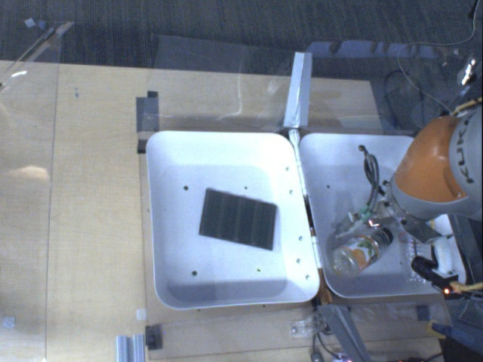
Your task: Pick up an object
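Down in the right bin point(332, 164) you have the gripper point(371, 221), low over the floor near that bin's front half. Whether it is released or clenched you cannot tell from this angle; the wrist hardware and cables crowd it.

Just below and slightly left of the gripper lies a clear plastic bottle point(356, 253), on its side, dark cap end pointing up toward the tool, an orange patch showing on its body. Bottle and tool look very close, possibly touching at the cap end, but contact is not clear. Nothing confirms the bottle is gripped.

Behind the gripper, up and to the right, you see the arm's orange band point(426, 164) bulking over the bin's right side, with grey housing beyond it. A dark cable point(370, 168) runs from the tool toward the far wall of the bin.

Well off to the gripper's left, across the divider between bins, the left bin point(162, 202) holds a dark ribbed rectangular pad point(238, 218), lying flat and slightly skewed, about mid-floor, apart from every wall.

Both bins rest on the light wooden bench point(75, 202). Below the gripper, past the right bin's front rim, dark brackets and wiring point(339, 338) hang off the bench edge.
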Controlling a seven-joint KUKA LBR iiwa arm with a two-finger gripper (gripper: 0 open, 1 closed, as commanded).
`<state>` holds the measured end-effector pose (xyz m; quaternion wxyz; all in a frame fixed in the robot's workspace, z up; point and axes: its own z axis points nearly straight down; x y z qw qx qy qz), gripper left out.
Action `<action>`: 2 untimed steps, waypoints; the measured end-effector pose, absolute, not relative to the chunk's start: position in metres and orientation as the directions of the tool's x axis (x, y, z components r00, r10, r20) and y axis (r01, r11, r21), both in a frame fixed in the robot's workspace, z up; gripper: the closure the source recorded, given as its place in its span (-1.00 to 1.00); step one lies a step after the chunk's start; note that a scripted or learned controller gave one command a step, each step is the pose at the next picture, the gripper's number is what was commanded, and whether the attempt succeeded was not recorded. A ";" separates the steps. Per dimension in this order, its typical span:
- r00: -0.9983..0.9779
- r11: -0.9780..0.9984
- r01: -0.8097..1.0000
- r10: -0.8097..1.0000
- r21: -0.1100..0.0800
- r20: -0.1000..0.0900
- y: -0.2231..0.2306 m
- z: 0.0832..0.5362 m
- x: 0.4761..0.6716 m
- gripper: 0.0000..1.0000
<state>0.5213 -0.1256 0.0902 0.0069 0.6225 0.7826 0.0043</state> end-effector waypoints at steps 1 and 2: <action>-0.313 0.313 0.950 0.950 0.019 -0.010 -0.102 0.091 0.493 -1.00; -0.313 0.313 0.949 0.950 0.026 -0.010 -0.100 0.103 0.496 1.00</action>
